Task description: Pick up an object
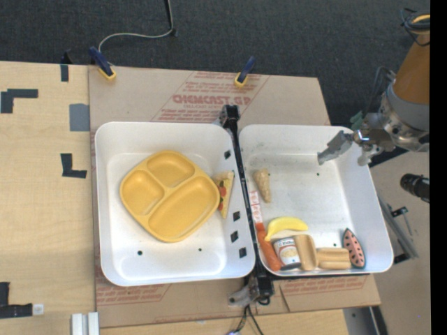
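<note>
- Several small objects crowd the right bin's (pixel 363 187) near corner; a lone pale piece (pixel 262 184) lies apart.
- Our gripper (pixel 347 145) hovers over the far edge, fingers spread, empty.
- We'd best target that isolated piece, descending squarely.

Glossy yellow plastic plate (pixel 170 195) in a smooth white plastic bin (pixel 112 208) on matt brown cardboard (pixel 195 96).
</note>
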{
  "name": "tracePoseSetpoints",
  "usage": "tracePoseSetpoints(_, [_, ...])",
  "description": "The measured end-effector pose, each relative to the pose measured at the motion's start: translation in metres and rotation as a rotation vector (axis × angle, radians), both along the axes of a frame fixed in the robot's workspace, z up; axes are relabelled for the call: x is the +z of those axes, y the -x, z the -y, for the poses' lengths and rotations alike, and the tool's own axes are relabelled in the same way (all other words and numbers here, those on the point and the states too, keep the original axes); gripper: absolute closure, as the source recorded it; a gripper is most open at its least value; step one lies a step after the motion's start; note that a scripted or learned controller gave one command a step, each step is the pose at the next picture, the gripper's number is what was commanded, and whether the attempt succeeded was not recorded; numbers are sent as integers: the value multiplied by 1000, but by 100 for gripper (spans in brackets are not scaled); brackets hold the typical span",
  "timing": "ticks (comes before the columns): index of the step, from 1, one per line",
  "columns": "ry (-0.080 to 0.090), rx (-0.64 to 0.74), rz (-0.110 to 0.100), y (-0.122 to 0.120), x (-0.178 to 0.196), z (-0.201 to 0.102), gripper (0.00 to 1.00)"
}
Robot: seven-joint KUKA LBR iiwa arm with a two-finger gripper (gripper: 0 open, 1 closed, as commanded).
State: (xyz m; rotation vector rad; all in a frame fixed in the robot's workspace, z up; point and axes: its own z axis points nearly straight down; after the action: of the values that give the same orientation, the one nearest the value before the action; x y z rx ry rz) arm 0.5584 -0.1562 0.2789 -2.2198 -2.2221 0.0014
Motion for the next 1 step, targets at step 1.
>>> tracePoseSetpoints(1, [0,-3,-3,75,-131,68,0])
